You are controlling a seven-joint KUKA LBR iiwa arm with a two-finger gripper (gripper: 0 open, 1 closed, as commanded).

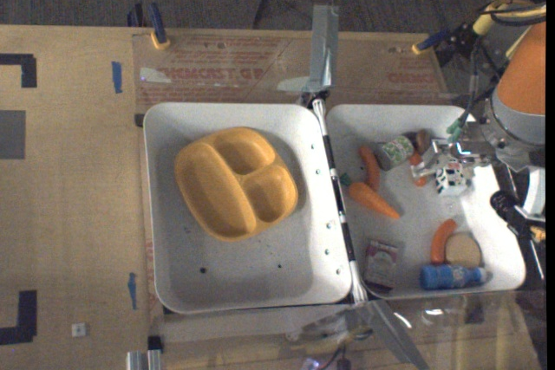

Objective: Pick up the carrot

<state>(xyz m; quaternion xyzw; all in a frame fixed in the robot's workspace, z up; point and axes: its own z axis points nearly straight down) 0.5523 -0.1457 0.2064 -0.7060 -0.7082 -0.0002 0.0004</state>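
Honestly, I could not tell how my pincer (440, 165) stood; the second orange stick (370, 166) crowding the carrot (374, 199) risked a wrong grab.

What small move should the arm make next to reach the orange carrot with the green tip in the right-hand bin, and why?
Probably shift the gripper toward the left side of the right-hand white bin, since it sits near the upper right of that bin among small items, while the orange carrot with the green tip lies untouched by the divider, with a second, upright orange piece just above it to avoid.
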